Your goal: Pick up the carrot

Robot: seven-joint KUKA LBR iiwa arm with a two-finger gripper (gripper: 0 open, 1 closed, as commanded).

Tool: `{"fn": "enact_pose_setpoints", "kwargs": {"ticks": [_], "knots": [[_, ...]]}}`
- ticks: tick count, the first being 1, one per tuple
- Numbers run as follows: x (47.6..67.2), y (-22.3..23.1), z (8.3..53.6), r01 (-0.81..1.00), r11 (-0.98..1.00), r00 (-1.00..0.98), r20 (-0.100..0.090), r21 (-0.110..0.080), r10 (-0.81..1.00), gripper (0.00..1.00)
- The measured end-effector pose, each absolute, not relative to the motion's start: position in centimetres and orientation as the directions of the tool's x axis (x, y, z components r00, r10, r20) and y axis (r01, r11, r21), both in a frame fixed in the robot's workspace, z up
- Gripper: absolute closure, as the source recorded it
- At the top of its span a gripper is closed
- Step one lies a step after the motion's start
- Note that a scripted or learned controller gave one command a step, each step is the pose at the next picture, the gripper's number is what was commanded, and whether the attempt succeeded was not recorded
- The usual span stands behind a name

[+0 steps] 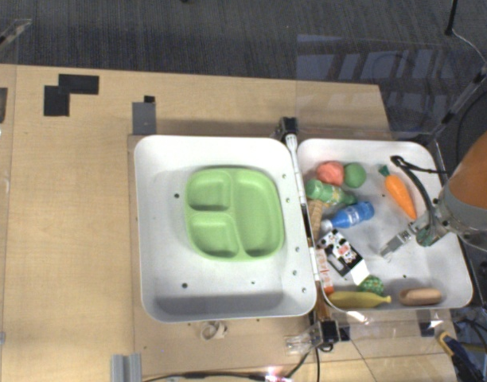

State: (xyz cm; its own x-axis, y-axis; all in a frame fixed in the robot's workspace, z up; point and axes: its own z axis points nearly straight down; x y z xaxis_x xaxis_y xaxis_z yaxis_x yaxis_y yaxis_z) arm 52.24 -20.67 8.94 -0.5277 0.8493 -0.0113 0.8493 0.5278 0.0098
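Gripper [393, 245] low in the right bin [454, 270], fingers parted, nothing between them. Carrot [400, 195] just above and slightly right of the fingertips, lying loose, orange with a green top. Blue bottle [352, 214] off to the left, banana [359, 299] and sausage [421, 296] below
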Motion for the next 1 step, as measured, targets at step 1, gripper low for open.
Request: {"fn": "enact_pose_setpoints", "kwargs": {"ticks": [1], "knots": [[49.4,-17.19,9.08,0.588,0.809,-0.808,-0.022,0.008,0.588,0.0]]}}
